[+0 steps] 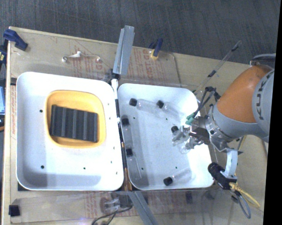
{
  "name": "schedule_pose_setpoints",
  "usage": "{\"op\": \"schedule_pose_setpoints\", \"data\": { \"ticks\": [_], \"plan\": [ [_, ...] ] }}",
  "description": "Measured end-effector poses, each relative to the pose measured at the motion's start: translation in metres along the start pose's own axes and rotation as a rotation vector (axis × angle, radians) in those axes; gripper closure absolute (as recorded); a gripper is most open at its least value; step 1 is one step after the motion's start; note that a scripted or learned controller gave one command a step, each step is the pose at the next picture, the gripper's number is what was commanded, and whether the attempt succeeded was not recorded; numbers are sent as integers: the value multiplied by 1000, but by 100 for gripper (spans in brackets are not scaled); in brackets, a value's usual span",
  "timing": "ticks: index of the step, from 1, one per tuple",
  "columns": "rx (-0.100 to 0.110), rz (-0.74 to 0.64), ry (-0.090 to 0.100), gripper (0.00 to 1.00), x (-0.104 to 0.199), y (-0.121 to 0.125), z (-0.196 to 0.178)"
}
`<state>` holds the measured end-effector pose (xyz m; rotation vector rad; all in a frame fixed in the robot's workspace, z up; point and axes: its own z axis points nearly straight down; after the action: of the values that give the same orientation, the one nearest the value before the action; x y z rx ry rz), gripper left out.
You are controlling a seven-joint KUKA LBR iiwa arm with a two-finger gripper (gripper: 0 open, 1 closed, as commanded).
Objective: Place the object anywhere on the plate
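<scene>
A dark grey ribbed rectangular object (74,124) lies flat in the middle of the yellow plate (77,97), which sits in the left bin (28,161). My gripper (182,136) hangs over the right part of the right bin (151,171), far from the plate. I see nothing held at its tip. The grey arm with its orange band (242,95) reaches in from the right.
Several small black pieces (133,102) lie scattered around the right bin, along with faint clear plastic shapes (182,175). A metal bar (123,47) stands behind the gap between the bins. Blue clamps (14,37) grip the bench's far edge. Cables (239,192) trail under the arm.
</scene>
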<state>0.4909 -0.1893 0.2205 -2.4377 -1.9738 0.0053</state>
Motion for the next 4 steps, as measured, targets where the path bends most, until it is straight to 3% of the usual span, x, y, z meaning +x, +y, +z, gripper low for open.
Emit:
{"op": "schedule_pose_setpoints", "data": {
  "ticks": [1, 2, 3, 4],
  "plan": [
    [-3, -218, -1, 100, 49, 19, -23],
    [-6, -430, -1, 100, 85, 69, -33],
    [-5, -620, -2, 100, 150, 108, 3],
    [-2, -863, -2, 100, 171, 113, 28]
  ]
}}
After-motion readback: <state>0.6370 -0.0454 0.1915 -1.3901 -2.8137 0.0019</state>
